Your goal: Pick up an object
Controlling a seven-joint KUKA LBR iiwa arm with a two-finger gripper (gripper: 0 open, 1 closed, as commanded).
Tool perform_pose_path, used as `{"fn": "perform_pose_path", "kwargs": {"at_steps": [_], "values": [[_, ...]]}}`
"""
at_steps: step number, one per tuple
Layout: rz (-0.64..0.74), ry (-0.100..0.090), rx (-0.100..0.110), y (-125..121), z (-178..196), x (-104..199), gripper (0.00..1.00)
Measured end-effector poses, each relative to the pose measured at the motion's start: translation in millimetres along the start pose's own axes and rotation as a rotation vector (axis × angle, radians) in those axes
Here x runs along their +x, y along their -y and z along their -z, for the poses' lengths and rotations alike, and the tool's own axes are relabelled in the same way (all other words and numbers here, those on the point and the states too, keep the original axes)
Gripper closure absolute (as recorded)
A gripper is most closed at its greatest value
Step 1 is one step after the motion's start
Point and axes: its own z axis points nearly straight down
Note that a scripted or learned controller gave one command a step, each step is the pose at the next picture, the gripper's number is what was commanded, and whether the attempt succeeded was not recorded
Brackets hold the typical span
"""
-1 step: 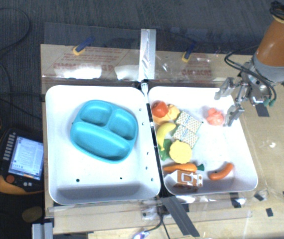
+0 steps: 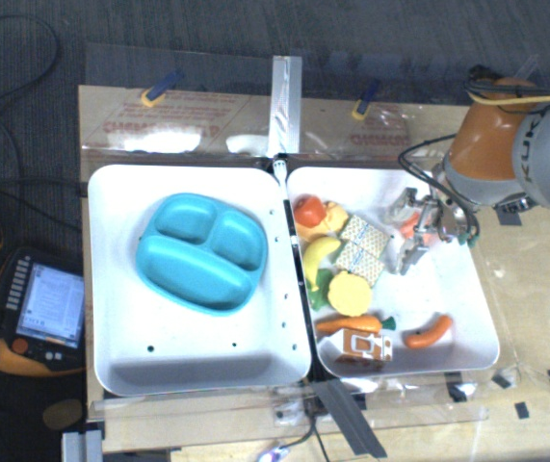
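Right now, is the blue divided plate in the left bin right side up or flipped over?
Right side up: the blue plate shows its three hollow compartments facing the camera.

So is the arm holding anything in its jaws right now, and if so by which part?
It cannot be told. The gripper hangs over the right bin, with something small and reddish close by it, too blurred to identify.

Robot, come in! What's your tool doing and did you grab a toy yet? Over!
Tool low over right bin, upper right part. Nothing seen held. Toy food piled left of tool, untouched. Blue tray alone in left bin.
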Motion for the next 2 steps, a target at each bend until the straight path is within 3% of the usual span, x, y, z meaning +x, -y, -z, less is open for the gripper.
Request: {"fn": "perform_pose_path", "kwargs": {"at_steps": [1, 2], "values": [[0.225, 0.0, 0.0, 15.2, 0.5, 15.4, 0.0], [0.226, 0.005, 0.006, 14.7, 12.3, 13.0, 1.0]]}}
